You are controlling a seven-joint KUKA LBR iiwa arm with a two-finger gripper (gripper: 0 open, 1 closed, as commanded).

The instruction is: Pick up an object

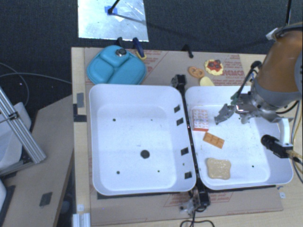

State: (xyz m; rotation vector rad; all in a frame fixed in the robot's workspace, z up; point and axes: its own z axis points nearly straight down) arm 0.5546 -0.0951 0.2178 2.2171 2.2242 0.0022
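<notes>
**End effector hovering over right bin, nothing grasped**

The surface [156,60] is carrying two white bins. The left bin [137,136] is holding one small dark disc [145,154]. The right bin [246,174] is holding three flat items: a tan bread-like slab [218,168] at the near side, a small orange wafer [213,140] in the middle, and a pale red-printed packet [199,118] farther back.

The end effector [226,113] is hanging above the right bin, fingers spread apart and gripping nothing.

The tan slab is probably soft, light and compliant; pinching across its narrower width should work. The wafer is likely stiff, thin and hard to get under.
</notes>
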